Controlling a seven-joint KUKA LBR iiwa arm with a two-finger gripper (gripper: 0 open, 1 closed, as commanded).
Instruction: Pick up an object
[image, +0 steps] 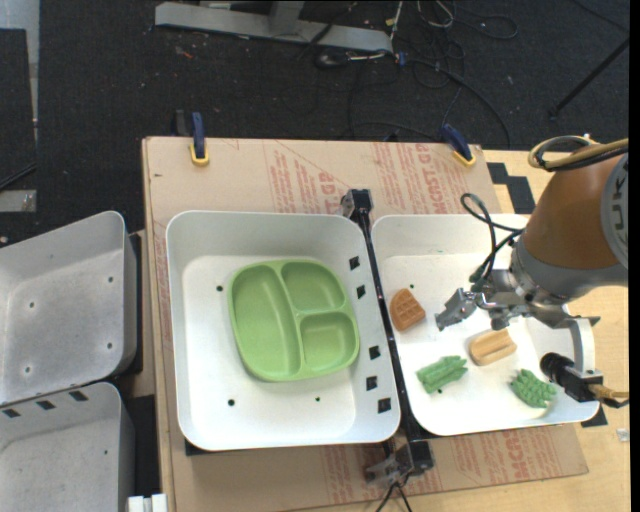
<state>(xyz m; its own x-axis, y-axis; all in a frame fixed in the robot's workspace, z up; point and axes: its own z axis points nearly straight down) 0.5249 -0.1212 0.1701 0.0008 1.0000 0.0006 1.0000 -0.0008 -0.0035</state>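
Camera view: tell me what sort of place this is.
Most likely a robotics lab test bench, not a kitchen. The two white bins sit on a cardboard sheet held by clamps, cables trail over the dark floor, and the food pieces, like the green one, look like toys.

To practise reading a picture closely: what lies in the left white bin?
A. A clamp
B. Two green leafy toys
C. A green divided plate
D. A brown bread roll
C: the green divided plate lies alone in the left bin, while the brown and green toy foods sit in the right bin.
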